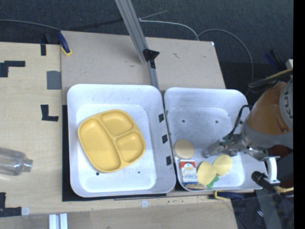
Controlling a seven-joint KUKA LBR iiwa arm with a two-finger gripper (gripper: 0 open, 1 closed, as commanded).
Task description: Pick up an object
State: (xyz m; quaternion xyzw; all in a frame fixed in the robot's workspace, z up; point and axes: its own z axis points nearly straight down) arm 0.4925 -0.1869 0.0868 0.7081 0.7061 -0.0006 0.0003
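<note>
The grey arm with its orange band [269, 112] leans in from the right over the right-hand shallow white bin [205, 104]. Its two-finger gripper [215, 149] sits low above the bin floor, and I cannot tell how it is set. Nothing shows between its tips. Just below it lie two pale yellow lemon-shaped pieces [214, 170], touching each other. Beside them are a small red-and-white carton [188, 171] and, above that, a round cream-coloured bun-like object [184, 149]. The left white bin [76, 99] holds a yellow three-compartment plastic plate [111, 140]. A clear plastic bottle [13, 161] lies on the bench, far left.
</note>
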